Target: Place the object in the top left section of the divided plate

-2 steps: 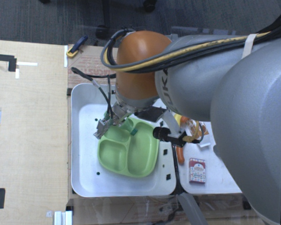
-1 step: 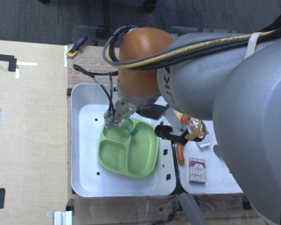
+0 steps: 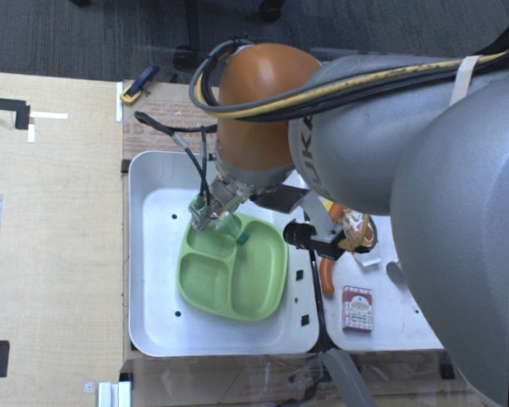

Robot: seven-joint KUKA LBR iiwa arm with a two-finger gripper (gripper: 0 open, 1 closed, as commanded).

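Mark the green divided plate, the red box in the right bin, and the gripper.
green divided plate (image 3: 259, 284): camera view, floor of its large right section.
red box (image 3: 357, 309): camera view, middle of its top face.
gripper (image 3: 205, 214): camera view, its tip over the plate's top left corner.

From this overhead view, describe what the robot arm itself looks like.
The arm is bulky, with smooth light grey casings and a rounded orange band above the wrist. Black and yellow cables run along it and loop over the band. Dark lettering, partly hidden, marks the grey casing beside the band. The end effector is small and metallic.

Smooth green plastic divided plate (image 3: 233, 278) in glossy white plastic bin (image 3: 154, 261) beside pale matt wood bench (image 3: 49, 230)
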